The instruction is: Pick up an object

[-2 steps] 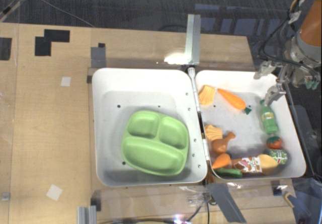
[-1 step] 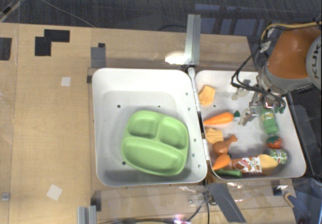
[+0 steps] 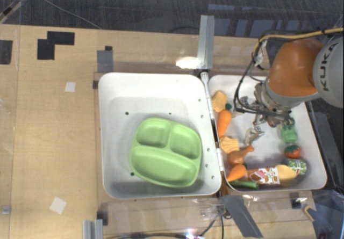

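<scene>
We count two white bins: the left bin (image 3: 107, 141) holds one green tray (image 3: 165, 152). The right bin (image 3: 314, 173) holds about nine toy foods, including one carrot (image 3: 224, 121). The gripper (image 3: 257, 131) hangs above them; we cannot tell its fingers' state.

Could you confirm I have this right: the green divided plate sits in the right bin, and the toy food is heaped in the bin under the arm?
Not quite. The camera view shows the green divided plate in the left bin, not the right one. The rest holds: the toy food, such as the carrot and the bottle, lies in the right bin under the arm.
</scene>
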Tool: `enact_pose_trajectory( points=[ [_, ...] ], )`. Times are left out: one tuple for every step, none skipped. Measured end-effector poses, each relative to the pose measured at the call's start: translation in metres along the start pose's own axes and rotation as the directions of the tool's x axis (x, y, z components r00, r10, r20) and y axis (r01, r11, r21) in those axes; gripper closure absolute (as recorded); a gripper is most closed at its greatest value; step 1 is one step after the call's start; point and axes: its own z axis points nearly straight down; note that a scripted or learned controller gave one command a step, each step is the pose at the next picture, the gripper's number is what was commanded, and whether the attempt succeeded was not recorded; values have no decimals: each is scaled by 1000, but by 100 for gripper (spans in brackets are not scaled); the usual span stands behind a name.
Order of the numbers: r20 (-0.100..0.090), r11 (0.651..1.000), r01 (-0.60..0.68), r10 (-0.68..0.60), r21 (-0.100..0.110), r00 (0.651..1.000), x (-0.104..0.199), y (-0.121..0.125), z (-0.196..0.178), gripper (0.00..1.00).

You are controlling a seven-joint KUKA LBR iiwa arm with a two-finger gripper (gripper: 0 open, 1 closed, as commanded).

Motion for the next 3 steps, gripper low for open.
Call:
enact_pose_trajectory(
  points=[
    [4, 989, -146, 146, 2, 989, 70, 5, -2, 0],
    [-2, 962, 273, -273, 0, 962, 92, -33, -16, 0],
    [1, 927, 374, -374, 1, 927, 77, -70, -1, 0]
  ],
)
